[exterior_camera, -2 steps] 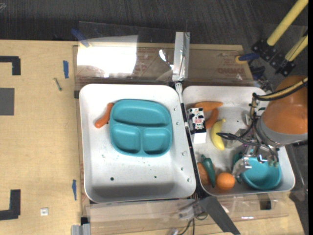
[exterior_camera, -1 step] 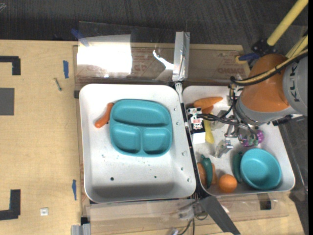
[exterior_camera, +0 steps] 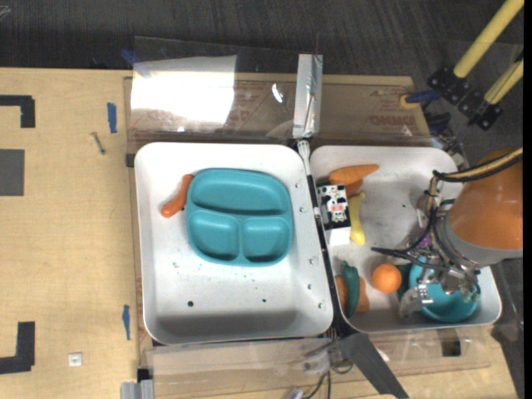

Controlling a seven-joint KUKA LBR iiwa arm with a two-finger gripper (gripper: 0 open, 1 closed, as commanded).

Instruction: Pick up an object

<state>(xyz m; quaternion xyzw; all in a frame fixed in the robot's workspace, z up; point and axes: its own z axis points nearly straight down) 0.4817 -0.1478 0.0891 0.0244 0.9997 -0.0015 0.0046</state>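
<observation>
Two shallow white plastic bins sit side by side on the bench.

Left white bin [exterior_camera: 158,306]: holds a teal three-compartment plastic plate [exterior_camera: 239,214], roughly central, nearer the far edge. An orange carrot-shaped toy [exterior_camera: 175,196] lies tilted against the plate's left rim, touching it. Dark specks are scattered on the bin floor toward the near edge.

Right white bin [exterior_camera: 391,160]: an orange carrot-like piece [exterior_camera: 353,174] lies near the far edge. Just below it, by the bin's left wall, is a small white box w/ black markings [exterior_camera: 332,204]; print too small to read. A yellow stick-shaped toy [exterior_camera: 357,221] lies beside the box, to its right. An orange ball [exterior_camera: 386,278] sits toward the near edge, about mid-bin. At the near-left corner is a teal curved piece w/ an orange item [exterior_camera: 349,290] tucked against it; can't tell exactly what they are. A teal bowl-like object [exterior_camera: 453,304] is in the near-right corner.

Grey arm w/ orange band [exterior_camera: 492,214] comes in over the right bin's right side. Gripper [exterior_camera: 428,292] is low over the near-right corner, right on the teal bowl-like object, just beside the ball. Cables and hardware clutter it, so can't tell how it is set or if anything is gripped.

Cardboard behind the bins carries faint printed text, unreadable. No legible brand anywhere.
</observation>
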